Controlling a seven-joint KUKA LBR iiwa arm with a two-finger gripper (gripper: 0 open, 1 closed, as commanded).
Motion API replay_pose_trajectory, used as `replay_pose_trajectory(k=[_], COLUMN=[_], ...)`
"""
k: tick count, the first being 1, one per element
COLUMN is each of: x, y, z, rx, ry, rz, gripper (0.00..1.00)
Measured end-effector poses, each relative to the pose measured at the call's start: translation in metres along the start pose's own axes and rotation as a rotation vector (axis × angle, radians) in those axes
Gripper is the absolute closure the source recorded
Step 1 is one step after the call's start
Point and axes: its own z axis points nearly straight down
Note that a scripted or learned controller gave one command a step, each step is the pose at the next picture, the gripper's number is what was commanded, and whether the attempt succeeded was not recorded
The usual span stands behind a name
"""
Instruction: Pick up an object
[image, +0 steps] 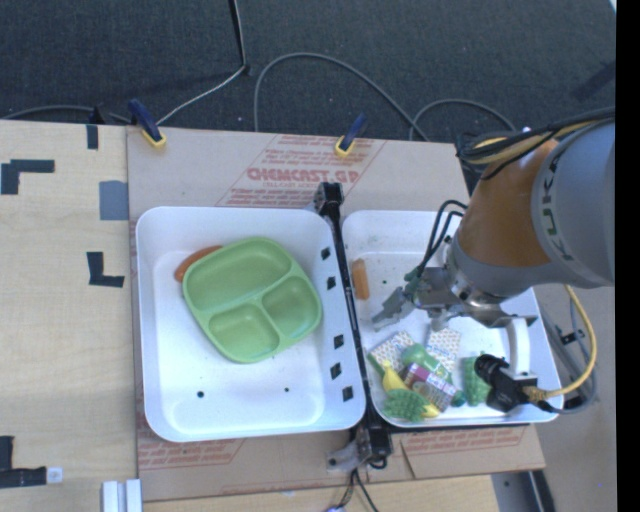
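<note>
My gripper (413, 318) hangs over the middle of the right bin (390, 228), just above a heap of small toys. Its two fingers are spread open, with nothing between them. The heap lies in the bin's near half: a yellow banana-like piece (392, 378), a green bushy piece (405, 403), a light green piece (418, 356), a purple and pink box (431, 378), a dotted white packet (447, 343) and a dark green piece (470, 381). A small orange piece (360, 280) lies alone by the bin's left wall.
The left bin (160, 330) holds a green divided plate (252, 298) with an orange thing (192, 262) partly hidden under its far left edge. A black divider (340, 300) separates the bins. The arm's grey and orange body (530, 220) covers the right bin's far right.
</note>
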Motion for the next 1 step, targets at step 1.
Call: replay_pose_trajectory(k=[1], x=[0.0793], y=[-0.0207], z=[0.0167], rx=[-0.004], ry=[0.0], rz=[0.001], gripper=[0.0])
